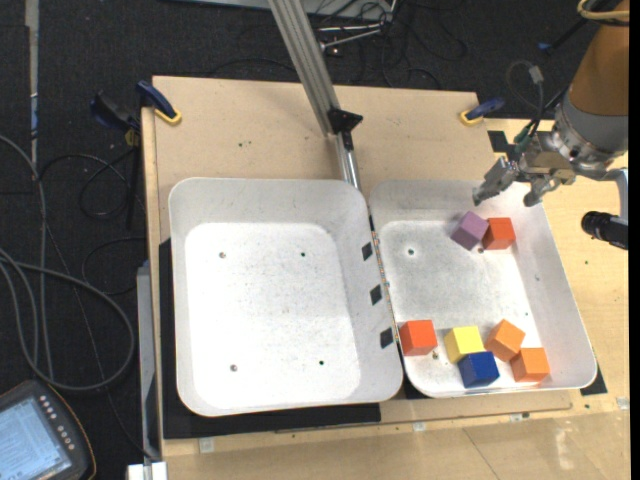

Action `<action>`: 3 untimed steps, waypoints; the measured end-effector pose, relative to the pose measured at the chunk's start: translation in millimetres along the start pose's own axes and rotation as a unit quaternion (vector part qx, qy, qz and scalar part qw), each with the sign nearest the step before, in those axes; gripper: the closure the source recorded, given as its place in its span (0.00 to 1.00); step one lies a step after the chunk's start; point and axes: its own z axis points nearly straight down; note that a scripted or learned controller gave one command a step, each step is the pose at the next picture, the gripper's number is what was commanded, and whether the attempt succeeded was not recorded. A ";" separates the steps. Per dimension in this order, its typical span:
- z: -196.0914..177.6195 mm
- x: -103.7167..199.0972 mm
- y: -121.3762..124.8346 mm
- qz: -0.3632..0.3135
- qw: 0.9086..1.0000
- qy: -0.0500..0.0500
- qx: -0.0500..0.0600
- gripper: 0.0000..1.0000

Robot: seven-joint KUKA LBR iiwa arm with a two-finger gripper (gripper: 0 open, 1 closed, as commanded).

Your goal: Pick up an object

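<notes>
- Nearest you, along the right bin's [560, 298] front wall, sit five cubes: orange [418, 336], yellow [463, 343], blue [479, 368] and two more orange [518, 351].
- Farther back, a purple cube [468, 230] touches an orange block [499, 233].
- Just beyond, the gripper [515, 188] hangs with fingers spread, holding nothing; your arm [600, 88] slants in from the right.

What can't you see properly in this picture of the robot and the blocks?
- Arm: cut off by the camera view's top right edge.
- Purple block and orange block: the sides where they meet are hidden.
- Blue block: its far side hides behind the yellow block.
- Screen: cut by the bottom left corner, text too small.
</notes>
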 end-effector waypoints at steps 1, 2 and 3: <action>47.9 8.1 -4.4 -0.001 1.000 0.000 0.000 0.00; 94.4 11.6 2.2 -0.002 1.000 0.000 0.000 0.00; 80.6 11.2 3.4 -0.001 1.000 -0.001 -0.003 1.00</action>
